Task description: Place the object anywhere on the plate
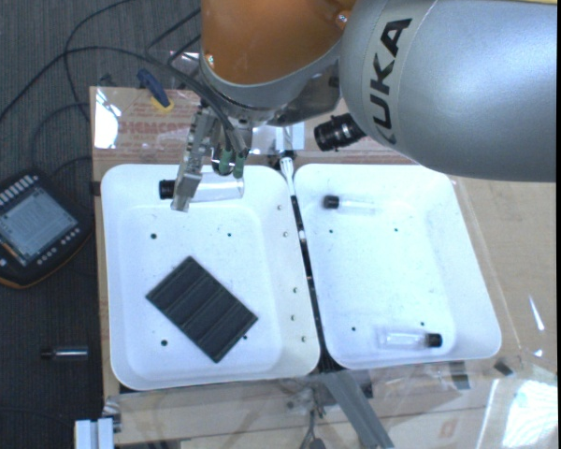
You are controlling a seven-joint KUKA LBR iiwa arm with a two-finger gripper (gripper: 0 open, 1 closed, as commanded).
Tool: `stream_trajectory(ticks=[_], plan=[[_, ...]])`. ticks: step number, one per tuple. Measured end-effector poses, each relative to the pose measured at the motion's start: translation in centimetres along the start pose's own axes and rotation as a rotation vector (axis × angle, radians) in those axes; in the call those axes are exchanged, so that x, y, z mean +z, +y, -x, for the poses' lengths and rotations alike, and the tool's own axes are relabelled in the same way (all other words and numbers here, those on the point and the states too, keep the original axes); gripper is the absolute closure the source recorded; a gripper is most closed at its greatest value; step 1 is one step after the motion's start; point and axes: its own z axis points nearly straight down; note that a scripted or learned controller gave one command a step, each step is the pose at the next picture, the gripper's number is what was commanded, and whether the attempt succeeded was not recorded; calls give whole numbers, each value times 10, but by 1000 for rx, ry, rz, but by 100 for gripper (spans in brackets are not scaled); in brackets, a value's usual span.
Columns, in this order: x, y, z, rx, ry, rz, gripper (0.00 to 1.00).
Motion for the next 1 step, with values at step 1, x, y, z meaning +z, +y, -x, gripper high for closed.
stream_trajectory(ticks=[1], plan=[[-1,16,79,-393,-4,2,100]])
